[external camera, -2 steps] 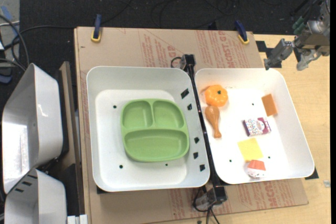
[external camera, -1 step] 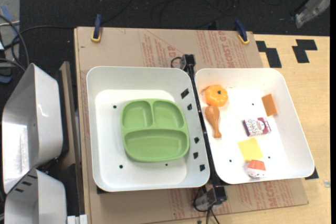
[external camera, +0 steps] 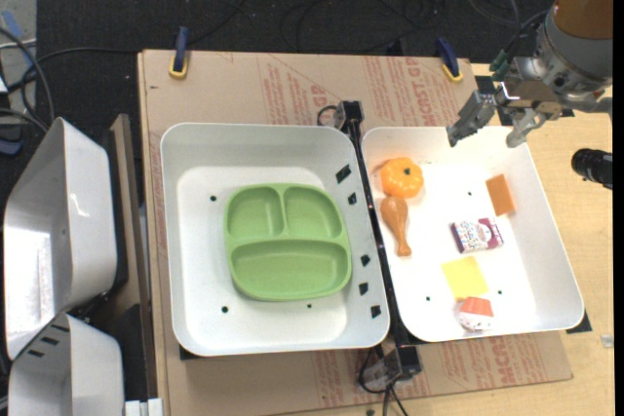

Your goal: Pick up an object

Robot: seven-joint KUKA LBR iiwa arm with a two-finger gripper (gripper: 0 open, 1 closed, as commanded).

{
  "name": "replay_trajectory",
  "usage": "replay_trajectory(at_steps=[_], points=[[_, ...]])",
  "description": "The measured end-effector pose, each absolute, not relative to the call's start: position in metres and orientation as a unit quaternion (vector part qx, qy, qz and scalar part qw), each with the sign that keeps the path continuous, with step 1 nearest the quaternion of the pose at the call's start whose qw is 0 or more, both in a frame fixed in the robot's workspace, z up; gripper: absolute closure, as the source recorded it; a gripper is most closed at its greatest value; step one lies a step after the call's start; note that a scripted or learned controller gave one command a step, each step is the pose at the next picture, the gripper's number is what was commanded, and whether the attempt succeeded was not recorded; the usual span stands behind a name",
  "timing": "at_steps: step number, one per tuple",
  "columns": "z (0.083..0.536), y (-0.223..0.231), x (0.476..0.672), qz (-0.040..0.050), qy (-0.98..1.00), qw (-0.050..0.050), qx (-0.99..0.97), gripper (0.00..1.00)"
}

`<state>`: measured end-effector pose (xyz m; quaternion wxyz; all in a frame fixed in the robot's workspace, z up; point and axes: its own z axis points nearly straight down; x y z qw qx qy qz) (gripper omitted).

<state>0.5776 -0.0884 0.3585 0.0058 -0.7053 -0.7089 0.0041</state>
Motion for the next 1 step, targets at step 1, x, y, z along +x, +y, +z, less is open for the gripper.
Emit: replay_trajectory(at_steps=[1], points=[[0.5526, -0.1165, 0.5659, -0.0044, -0.708, -0.008, -0.707, 0.00]])
